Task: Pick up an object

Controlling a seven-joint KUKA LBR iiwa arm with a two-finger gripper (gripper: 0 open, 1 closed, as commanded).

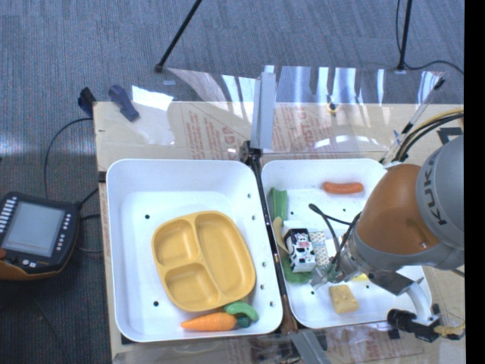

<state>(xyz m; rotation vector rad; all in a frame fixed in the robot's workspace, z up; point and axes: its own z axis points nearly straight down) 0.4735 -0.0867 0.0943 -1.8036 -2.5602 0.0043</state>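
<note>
Camera view: arm (409,218) over right bin (303,174), tool (327,273) low beside cow-print box (301,250) and cheese (344,299); its grip state cannot be told. Sausage (343,188) lies near bin's far wall; left bin (125,226) holds tray (203,259), carrot (209,322).

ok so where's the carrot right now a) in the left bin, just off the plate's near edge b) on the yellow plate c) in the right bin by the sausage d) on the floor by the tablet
a: the carrot lies on the left bin floor beside the yellow plate, near the bin's front rim, with a green piece next to it.
</note>
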